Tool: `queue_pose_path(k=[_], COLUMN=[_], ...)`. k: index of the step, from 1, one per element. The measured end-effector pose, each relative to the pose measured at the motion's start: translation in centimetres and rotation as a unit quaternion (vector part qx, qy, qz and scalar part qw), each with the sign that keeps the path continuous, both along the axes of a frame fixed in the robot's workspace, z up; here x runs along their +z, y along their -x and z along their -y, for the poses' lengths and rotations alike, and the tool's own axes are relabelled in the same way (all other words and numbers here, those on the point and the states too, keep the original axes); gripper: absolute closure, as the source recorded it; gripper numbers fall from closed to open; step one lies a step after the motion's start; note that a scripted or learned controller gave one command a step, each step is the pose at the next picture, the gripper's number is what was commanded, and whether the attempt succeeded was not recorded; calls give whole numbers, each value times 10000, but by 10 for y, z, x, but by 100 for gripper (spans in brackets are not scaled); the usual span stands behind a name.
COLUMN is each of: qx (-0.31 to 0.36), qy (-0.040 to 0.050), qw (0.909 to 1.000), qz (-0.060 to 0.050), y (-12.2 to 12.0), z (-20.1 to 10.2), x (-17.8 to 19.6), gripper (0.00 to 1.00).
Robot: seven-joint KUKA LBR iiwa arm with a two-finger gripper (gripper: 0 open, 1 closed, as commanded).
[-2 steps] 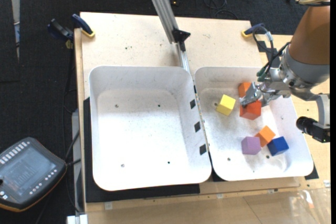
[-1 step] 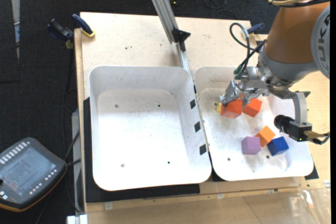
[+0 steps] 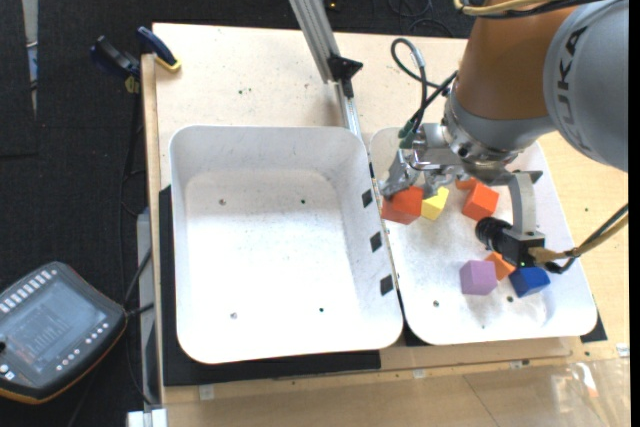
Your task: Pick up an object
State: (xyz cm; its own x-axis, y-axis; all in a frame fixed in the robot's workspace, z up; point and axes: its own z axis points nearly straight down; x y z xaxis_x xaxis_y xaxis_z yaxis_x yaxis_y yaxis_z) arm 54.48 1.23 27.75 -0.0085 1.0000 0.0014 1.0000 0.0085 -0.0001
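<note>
I see the claw (image 3: 412,183) low in the right bin (image 3: 440,315), near its left wall, right above an orange block (image 3: 402,206) with a yellow block (image 3: 434,206) just beside it. I cannot tell how the claw is set, or whether it grips anything. Another orange block (image 3: 479,200), a purple block (image 3: 478,277) and a blue block (image 3: 529,281) lie further right. The left bin (image 3: 200,155) sits alongside on the surface (image 3: 250,65).

Grey jointed arm (image 3: 590,55) with an orange band reaching in from the right, bent downward at the wrist, metal two-finger pincer (image 3: 405,183) low at its tip — pointing down and left
</note>
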Motion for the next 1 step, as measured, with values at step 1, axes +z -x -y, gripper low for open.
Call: queue_pose_path(k=[1], qx=[-5], qy=[1], qw=[10000], qz=[-21], y=[5], z=[-50], x=[-22], gripper=[100])
